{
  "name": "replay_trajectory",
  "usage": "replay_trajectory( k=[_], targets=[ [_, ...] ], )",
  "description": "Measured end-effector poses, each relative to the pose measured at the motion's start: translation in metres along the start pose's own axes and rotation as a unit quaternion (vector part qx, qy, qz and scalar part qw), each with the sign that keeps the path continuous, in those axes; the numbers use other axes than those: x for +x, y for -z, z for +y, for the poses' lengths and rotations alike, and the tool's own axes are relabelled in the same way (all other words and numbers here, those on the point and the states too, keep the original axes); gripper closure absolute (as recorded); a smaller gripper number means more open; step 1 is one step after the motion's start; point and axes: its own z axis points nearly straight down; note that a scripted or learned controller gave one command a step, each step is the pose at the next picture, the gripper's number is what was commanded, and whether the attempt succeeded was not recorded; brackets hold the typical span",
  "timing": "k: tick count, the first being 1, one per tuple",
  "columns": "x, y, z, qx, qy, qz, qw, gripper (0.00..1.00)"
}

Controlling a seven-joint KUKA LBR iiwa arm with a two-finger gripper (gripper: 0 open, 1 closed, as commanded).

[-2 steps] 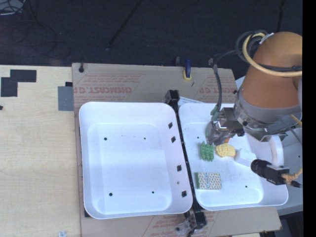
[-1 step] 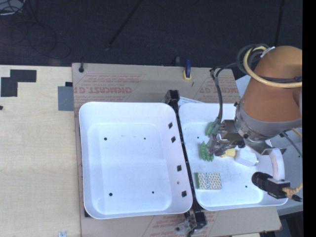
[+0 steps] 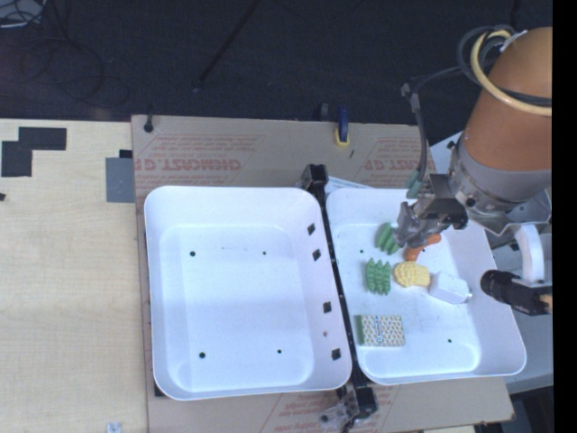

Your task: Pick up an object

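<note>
My jaws [image 3: 416,234]: low in the right bin [image 3: 491,354]; open or shut, I could not tell.
Orange thing [image 3: 434,239]: right beside my jaws.
Yellow toy [image 3: 411,275]: just below my jaws.
How it felt, I guessed: light, hard, bumpy.
Where to grab: its middle.

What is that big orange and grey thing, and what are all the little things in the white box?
That is a robot arm. One camera looks down on it from above. Its gripper is like a hand with two fingers, and it hangs low over the right white bin. In that bin lie a green toy, a yellow toy with green leaves, a small white block, a speckled packet, and something orange beside the gripper. I cannot tell if it is holding anything. The left bin sits next to it.
</note>
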Motion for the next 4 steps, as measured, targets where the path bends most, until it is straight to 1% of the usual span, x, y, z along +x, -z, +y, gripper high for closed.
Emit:
replay_trajectory(
  k=[1, 2, 3, 4],
  targets=[
    [-0.025, -0.058, -0.035, 0.001, 0.0, 0.001, 1.0, 1.0],
    [0.017, 0.014, 0.016, 0.0, 0.0, 0.0, 1.0, 1.0],
    [0.075, 0.008, -0.024, 0.002, -0.001, 0.0, 1.0, 1.0],
    [0.116, 0.037, -0.006, 0.001, 0.0, 0.0, 1.0, 1.0]
  ],
)
